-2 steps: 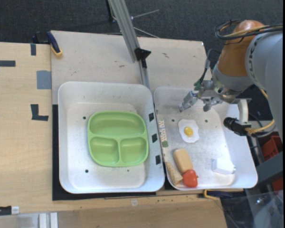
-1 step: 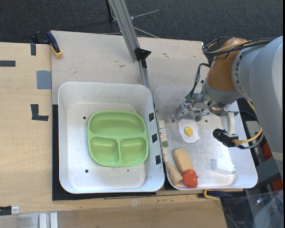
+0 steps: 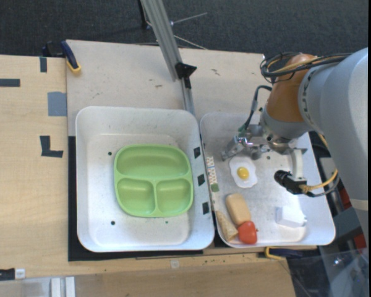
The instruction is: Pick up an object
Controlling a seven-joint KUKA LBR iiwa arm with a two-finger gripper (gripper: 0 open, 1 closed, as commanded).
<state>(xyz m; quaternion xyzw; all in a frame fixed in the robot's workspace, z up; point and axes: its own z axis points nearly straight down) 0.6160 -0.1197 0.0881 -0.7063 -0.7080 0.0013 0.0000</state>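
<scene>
Camera view is looking down on two white bins sitting side by side on the bench. Nearest the lower edge, in the right bin (image 3: 324,228), a red toy tomato (image 3: 248,232) is lying at the front wall, touching a tan toy bread roll (image 3: 238,208) that is leaning just behind it. To their right, a small white block (image 3: 290,217) is resting near the front right corner. Further back, near the bin's middle, a toy fried egg (image 3: 243,174) with a yellow yolk is lying flat. The gripper (image 3: 242,142) is hovering just beyond the egg, pointing toward the bin's left wall; whether it is clenched or released cannot be told, and nothing is visibly sitting in it. Behind it, the arm's orange band (image 3: 287,98) and grey body are reaching in from the right, with black and yellow cables looping beside them. In the left bin (image 3: 89,184), a green divided plate (image 3: 153,179) with three compartments is lying flat near the centre. Farthest away, a grey metal pole (image 3: 162,33) is slanting across the pale bench top (image 3: 111,73), and a blue and yellow clamp (image 3: 70,57) is gripping its far left corner.
</scene>
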